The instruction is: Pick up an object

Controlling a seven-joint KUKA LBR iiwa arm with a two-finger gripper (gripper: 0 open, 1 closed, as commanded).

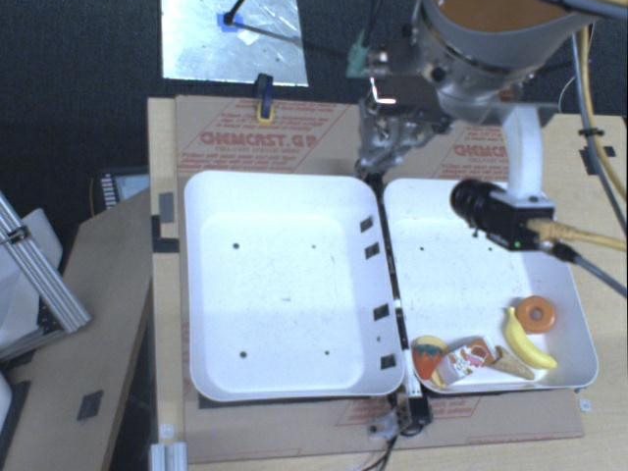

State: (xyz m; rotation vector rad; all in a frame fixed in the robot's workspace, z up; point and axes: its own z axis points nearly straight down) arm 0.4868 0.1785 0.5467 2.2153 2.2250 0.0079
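Several small items lie along the near edge of the right bin [461, 263]: a yellow banana [526, 342], an orange ring [536, 313], a red-orange round fruit [428, 357], a white and red packet [467, 357] and a tan wedge [512, 365]. My gripper [374, 165] hangs over the far end of the divider between the two bins, well away from those items. Nothing shows beneath or in it. The grey arm with its orange band [491, 8] comes in from the upper right.
The left bin [285, 283] sits beside the right one on brown cardboard [245, 140]. A black camera on a white bracket [496, 214] juts over the right bin. A shiny metal sheet [234, 26] and a yellow clamp [264, 101] lie behind.
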